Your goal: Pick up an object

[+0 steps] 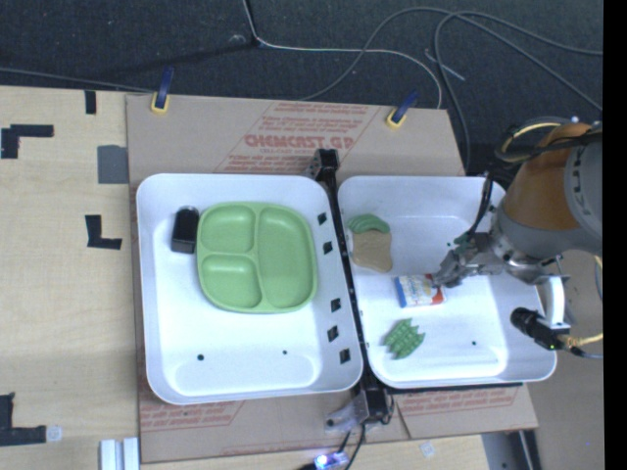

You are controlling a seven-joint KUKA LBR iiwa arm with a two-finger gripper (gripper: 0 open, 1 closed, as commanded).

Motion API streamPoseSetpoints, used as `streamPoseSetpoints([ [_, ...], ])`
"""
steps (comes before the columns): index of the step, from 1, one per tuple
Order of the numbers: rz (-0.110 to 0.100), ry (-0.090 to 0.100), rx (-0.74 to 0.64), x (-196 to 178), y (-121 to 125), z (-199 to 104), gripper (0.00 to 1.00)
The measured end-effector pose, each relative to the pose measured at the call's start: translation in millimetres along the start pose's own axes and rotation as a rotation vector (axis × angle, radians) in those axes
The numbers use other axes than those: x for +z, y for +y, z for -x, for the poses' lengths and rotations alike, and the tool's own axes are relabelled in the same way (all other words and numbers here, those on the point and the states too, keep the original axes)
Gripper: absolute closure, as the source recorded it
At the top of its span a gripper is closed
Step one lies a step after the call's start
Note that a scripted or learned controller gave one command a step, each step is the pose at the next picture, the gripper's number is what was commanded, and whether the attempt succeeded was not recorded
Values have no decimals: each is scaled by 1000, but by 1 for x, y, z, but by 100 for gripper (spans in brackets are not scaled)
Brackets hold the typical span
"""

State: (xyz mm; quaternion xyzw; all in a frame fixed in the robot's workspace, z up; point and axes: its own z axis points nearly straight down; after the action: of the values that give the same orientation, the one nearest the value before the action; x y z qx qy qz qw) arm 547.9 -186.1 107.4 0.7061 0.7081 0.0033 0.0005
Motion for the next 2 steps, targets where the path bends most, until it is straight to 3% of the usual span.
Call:
streamPoseSetpoints([
  [2,-1,-5,1,-101,1,9,100],
])
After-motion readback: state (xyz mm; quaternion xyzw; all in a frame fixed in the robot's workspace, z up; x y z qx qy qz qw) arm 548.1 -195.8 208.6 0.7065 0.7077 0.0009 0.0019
